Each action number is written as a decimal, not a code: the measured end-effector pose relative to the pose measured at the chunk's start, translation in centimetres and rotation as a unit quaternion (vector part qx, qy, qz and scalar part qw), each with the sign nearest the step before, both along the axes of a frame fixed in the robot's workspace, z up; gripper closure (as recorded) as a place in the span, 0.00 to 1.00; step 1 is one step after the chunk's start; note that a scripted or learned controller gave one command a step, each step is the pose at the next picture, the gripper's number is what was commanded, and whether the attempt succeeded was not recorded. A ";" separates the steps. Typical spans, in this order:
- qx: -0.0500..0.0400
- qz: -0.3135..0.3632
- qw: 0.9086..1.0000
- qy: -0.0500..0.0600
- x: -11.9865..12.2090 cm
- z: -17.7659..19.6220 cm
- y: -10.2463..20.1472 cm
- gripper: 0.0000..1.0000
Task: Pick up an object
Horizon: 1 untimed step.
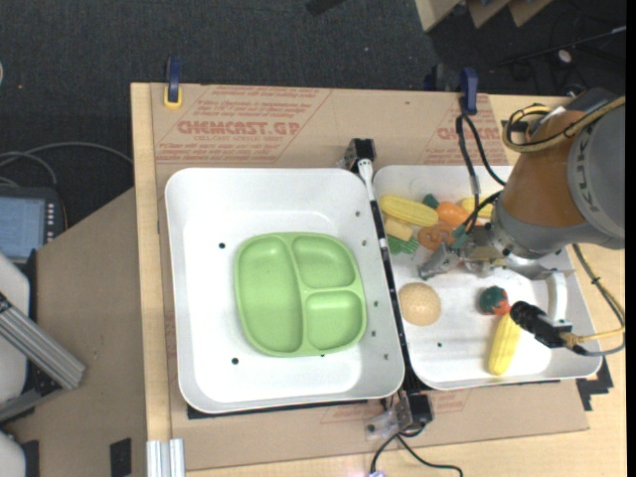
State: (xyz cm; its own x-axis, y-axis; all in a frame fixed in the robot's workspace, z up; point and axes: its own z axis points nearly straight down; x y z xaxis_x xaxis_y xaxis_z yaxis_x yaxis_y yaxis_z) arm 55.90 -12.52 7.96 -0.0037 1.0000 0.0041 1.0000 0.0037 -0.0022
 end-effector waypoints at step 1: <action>-0.003 0.000 1.000 -0.005 5.3 0.7 0.5 0.00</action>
